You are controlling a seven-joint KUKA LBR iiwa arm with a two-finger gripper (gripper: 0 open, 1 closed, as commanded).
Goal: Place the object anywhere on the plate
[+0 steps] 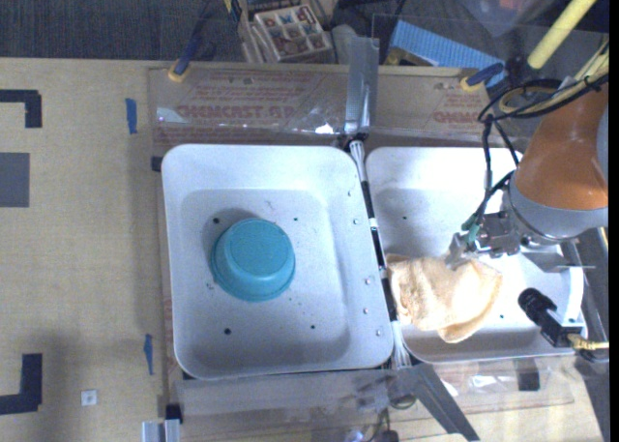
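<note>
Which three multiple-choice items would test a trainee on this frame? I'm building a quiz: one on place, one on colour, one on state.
1. The blue dish sits in:
A. the left bin
B. the right bin
C. the bench

2. The floppy object is:
A. green
B. tan
C. black

3. The floppy object is:
A. on the dish
B. stacked under the dish
C. in the right bin, beside the pincer

Answers: A, it rests on the left bin floor; B, pale tan cloth-like surface; C, it lies at the right bin's near edge, apart from the dish.
</note>
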